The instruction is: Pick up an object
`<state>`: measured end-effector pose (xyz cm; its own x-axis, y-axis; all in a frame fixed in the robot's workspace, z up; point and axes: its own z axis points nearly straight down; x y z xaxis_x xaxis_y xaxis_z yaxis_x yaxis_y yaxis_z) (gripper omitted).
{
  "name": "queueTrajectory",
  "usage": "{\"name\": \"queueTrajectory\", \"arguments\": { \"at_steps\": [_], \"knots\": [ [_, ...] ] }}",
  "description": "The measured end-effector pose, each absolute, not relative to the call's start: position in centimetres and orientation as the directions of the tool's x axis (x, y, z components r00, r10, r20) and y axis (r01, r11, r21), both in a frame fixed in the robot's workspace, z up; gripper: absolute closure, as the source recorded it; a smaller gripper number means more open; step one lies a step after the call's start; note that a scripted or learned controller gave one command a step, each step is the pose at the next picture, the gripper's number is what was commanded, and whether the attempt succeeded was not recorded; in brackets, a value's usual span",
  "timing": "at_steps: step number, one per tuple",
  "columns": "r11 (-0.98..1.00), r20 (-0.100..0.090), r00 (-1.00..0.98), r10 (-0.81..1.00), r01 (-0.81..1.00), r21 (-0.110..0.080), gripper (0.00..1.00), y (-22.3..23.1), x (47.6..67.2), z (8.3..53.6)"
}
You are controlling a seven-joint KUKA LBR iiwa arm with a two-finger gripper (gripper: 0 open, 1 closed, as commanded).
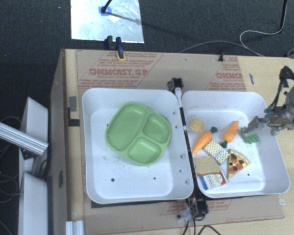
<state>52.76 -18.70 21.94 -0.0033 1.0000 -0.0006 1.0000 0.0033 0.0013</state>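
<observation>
Nearest the camera, at the 6 o'clock end of the right bin (277, 175), lay a small carton (213, 181) with a blue label, and just beyond it a slice of bread (207, 165). At 3 o'clock from the bread lay a pizza slice (236, 163), its long axis running from 12 to 6 o'clock. A patterned block (217, 152) sat between the bread and the pizza, touching both.

Beyond these lay two carrots. The first carrot (203, 140) had its long axis on the 2-to-8 line, with the green top toward 2 o'clock and the tip toward 8. The second carrot (231, 130) lay steeper, on the 1-to-7 line, at 2 o'clock from the first. A small yellow piece (196, 126) lay at 11 o'clock from the first carrot.

A green item (252, 138) lay at 3 o'clock from the second carrot. The gripper (253, 125) stood just above it, near the bin's 3 o'clock wall; whether its fingers were spread or pressed together could not be told.

In the left bin (98, 180) sat a green divided plate (138, 133), near the centre.
</observation>
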Motion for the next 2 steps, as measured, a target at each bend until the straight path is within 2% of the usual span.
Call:
{"name": "queueTrajectory", "arguments": {
  "at_steps": [1,2],
  "knots": [
    [0.004,0.001,-0.004,1.000,1.000,-0.002,0.00,-18.4,60.6,9.0],
    [0.006,-0.002,-0.006,1.000,1.000,0.005,1.00,-18.5,60.9,10.3]
  ]
}}
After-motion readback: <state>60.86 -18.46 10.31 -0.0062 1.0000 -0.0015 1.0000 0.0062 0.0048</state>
